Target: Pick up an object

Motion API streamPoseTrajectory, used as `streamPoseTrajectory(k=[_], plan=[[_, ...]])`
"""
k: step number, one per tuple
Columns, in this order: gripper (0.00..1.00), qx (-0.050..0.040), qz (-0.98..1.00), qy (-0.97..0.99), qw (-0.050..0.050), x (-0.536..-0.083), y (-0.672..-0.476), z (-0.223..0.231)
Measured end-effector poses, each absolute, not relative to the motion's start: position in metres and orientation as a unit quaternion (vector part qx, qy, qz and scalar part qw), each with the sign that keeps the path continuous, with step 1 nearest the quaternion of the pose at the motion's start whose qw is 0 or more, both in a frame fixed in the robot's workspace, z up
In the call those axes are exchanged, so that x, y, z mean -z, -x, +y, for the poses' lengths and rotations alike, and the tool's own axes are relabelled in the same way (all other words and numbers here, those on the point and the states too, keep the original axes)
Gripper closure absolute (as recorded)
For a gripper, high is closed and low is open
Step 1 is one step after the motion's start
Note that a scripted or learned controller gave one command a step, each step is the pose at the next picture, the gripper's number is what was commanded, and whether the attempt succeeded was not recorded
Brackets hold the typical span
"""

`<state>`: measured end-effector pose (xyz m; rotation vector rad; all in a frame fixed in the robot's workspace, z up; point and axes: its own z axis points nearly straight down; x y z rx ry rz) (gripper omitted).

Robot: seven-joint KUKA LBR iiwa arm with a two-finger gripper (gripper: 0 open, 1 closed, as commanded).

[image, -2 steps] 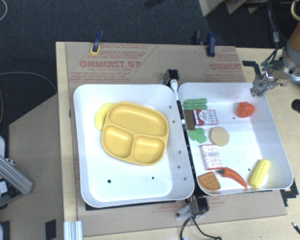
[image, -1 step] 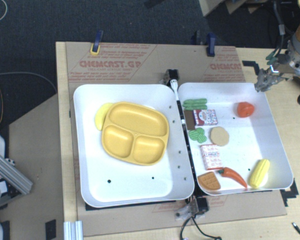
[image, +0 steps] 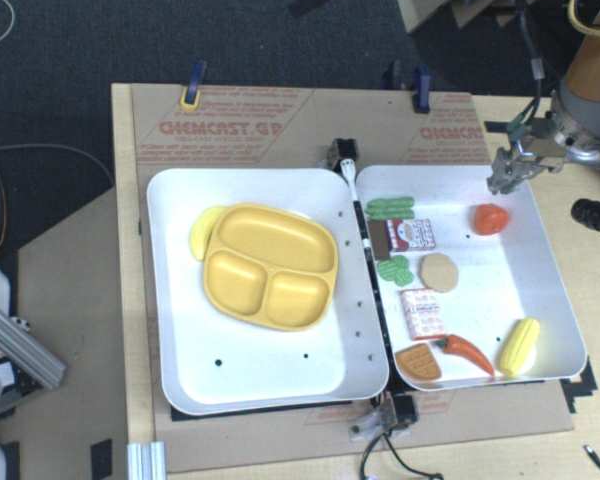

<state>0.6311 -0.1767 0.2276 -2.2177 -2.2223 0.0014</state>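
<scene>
My gripper (image: pixel 502 181) hangs over the far right corner of the right bin (image: pixel 550 268), just above and slightly right of a red tomato (image: pixel 491 219). Nothing shows between its fingers. The right bin also holds a green pea pod (image: pixel 390 207), a brown-and-red packet (image: pixel 401 236), a small green piece (image: pixel 393 269), a tan round cookie (image: pixel 440 272), a red-and-white packet (image: pixel 421 314), a brown cracker (image: pixel 418 363), an orange carrot (image: pixel 466 353) and a yellow corn cob (image: pixel 519 345).
The left bin (image: pixel 180 348) holds a yellow divided plate (image: pixel 270 266) with a yellow piece (image: pixel 204 230) tucked under its left edge. Clamps (image: pixel 191 92) sit on the bench's far edge. A black bracket (image: pixel 344 154) stands between the bins at the back.
</scene>
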Motion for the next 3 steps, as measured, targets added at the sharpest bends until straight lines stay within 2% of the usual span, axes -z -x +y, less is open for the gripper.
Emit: streamPoseTrajectory(k=[1,2,3], plan=[[1.0,0.0002,-0.709,0.705,0.001,-0.232,-0.62,-0.128],[1.0,-0.0004,-0.709,0.705,0.002,-0.23,-0.589,-0.072],[1.0,-0.0007,-0.708,0.706,0.002,-0.216,-0.571,-0.03]])
